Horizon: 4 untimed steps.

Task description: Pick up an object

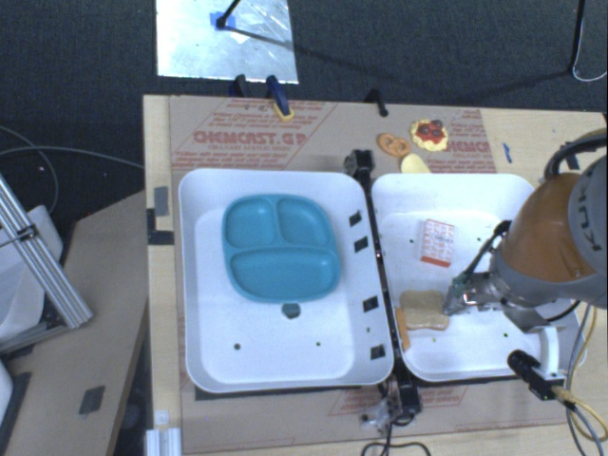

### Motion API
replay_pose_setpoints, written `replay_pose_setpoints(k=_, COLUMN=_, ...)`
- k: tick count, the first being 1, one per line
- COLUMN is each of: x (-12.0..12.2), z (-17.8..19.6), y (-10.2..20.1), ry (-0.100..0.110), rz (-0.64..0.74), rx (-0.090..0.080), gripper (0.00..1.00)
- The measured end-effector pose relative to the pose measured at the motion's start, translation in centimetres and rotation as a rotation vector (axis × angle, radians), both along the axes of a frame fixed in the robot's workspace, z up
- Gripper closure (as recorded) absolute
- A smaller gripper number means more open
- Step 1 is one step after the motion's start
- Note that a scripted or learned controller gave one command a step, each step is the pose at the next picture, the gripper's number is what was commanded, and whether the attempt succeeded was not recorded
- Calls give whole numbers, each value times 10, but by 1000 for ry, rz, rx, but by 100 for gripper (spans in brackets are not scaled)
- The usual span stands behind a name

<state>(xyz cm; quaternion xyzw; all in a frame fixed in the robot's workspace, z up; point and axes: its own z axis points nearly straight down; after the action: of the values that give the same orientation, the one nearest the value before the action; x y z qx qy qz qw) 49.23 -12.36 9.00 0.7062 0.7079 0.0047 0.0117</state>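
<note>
**Clerk:** Item one, your gripper?

**Arm:** My gripper (463,295), low inside the right bin (475,190), toward its near edge and just right of the toast slice (425,310). Tip close beside or touching the slice; contact cannot be made out. How far my fingers stand apart: cannot tell, they are too small and dark against my wrist. Nothing seen between them.

**Clerk:** Right bin, contents?

**Arm:** One toast slice, tan, lying flat near the bin's near-left corner. One small card with red print (437,242), flat at the bin's middle, apart from the slice.

**Clerk:** Left bin?

**Arm:** Left bin (204,369): one blue divided plate (281,247), three compartments, in the far half. One small dark piece (292,311) just off the plate's near rim.

**Clerk:** Outside the bins?

**Arm:** On the cardboard sheet (247,131) past the right bin's far edge: a pizza-like toy (430,134), a pretzel-like piece (392,144), a pale yellow piece (414,164).
</note>
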Motion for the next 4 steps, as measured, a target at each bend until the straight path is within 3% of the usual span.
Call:
replay_pose_setpoints(k=1, x=71, z=101, y=84, ry=6, rz=12, rx=11, gripper=100)
replay_pose_setpoints(k=2, x=8, z=94, y=125, ry=26, rz=5, rx=13, gripper=100)
replay_pose_setpoints(k=3, x=19, z=159, y=191, ry=15, rz=10, rx=14, gripper=100)
replay_pose_setpoints(k=4, x=-7, z=123, y=263, ry=25, rz=9, rx=13, gripper=100)
